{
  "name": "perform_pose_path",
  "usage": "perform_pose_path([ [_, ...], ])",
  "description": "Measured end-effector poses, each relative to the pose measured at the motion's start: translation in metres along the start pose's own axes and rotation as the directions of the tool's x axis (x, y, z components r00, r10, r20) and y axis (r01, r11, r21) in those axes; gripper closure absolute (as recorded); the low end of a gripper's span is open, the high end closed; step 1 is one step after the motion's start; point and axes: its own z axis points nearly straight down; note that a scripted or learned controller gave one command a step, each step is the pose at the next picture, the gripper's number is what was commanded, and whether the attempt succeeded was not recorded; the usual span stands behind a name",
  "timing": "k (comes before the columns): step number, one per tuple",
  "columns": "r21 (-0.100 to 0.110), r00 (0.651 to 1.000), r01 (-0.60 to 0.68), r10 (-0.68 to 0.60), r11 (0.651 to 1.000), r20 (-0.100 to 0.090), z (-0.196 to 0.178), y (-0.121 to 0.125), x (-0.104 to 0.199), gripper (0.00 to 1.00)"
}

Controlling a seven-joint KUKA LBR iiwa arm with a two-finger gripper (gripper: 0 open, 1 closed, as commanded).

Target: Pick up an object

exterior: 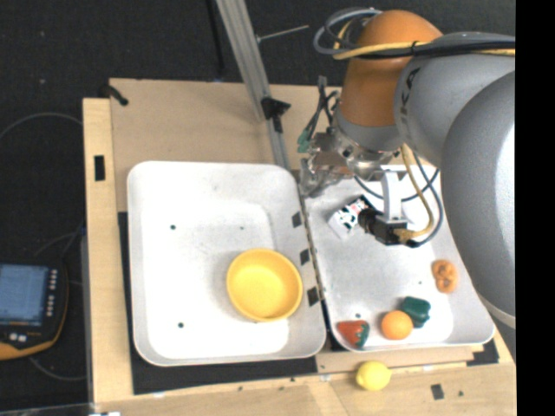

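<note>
Dark flooring is seen around a tan bench (191,120) on which two shallow white bins are set side by side. In the left bin (186,198) a yellow bowl (264,284) is placed upright near the lower right corner, close to the wall shared with the neighbouring bin. In the right bin (390,276) several small objects are gathered along the near edge: a red piece (351,332) in the lower left corner, an orange ball (396,325) beside it, and a dark green piece (417,309) touching the ball on its right. An orange, lumpy item (444,275) is seen apart from these, nearer the bin's right wall. A small white and black object (346,218) is found in the upper part of the right bin, just beside the arm's cabling. A yellow lemon-like object (372,375) is left outside the bins, on the bench by the near edge of the right bin. The grey arm (468,146) with its orange band is reached in from the right, and the gripper (319,173) is positioned over the upper left corner of the right bin, by the dividing wall. Whether the claw is apart or together cannot be told, and nothing is seen held in it.
</note>
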Motion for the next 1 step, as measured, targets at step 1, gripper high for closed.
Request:
perform_pose_path([
  [1, 0.003, 1.000, -0.003, 0.003, 1.000, 0.001, -0.0025, 0.0244, 0.0380, 1.00],
])
